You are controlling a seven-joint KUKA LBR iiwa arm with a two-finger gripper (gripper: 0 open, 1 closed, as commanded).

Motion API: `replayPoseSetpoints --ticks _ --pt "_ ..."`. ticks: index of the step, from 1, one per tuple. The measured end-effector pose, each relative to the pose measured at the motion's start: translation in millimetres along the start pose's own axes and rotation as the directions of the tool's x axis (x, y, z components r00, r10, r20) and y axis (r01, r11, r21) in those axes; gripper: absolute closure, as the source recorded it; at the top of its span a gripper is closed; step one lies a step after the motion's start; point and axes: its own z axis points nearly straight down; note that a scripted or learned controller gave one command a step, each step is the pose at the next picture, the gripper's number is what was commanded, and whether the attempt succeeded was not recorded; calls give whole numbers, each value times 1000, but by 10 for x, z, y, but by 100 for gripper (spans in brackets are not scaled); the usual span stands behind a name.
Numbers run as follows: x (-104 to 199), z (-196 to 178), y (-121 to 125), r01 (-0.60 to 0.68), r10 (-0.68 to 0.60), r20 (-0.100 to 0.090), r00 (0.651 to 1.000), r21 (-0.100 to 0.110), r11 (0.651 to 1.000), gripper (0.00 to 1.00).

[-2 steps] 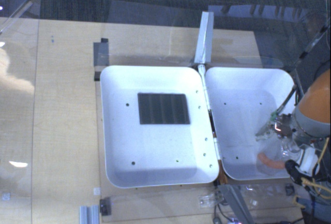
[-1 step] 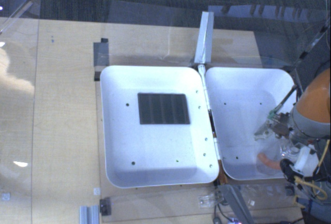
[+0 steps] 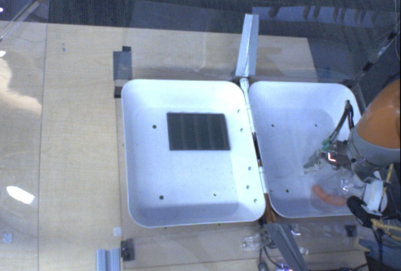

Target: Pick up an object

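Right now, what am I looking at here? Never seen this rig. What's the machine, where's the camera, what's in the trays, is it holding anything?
This is one fixed camera above a wooden bench, looking down at a slant. Two shallow white bins sit side by side. The left bin has a dark ribbed rectangular pad lying flat on its floor. The right bin holds a small orange-pink object near its front right corner.

The machine is a robot arm, grey with an orange band, reaching in from the right side of the picture. Its gripper hangs low in the right bin, just behind the orange-pink object. The end of the tool is blurred, so I cannot tell whether anything is held; the orange-pink object appears to lie on the bin floor.
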Motion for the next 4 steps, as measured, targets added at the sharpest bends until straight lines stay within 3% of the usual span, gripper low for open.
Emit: replayPoseSetpoints --ticks 1,2,3,4 --pt "-164 97 62 206 -206 -1 978 -7 978 0" --pt "75 -265 -9 441 -441 2 898 -3 898 0" --pt "175 94 -20 539 -539 3 843 -6 843 0" --pt "-50 -922 24 579 -579 4 815 -3 815 0"
